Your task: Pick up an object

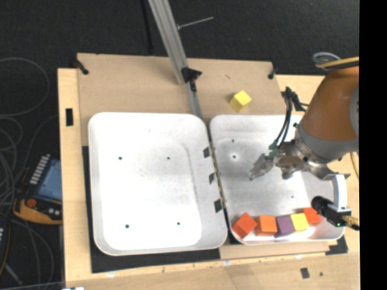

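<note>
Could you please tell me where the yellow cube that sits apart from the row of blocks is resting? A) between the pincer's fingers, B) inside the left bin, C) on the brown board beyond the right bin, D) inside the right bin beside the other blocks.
C: the lone yellow cube lies on the brown board just beyond the far rim of the right bin, apart from the pincer.
</note>
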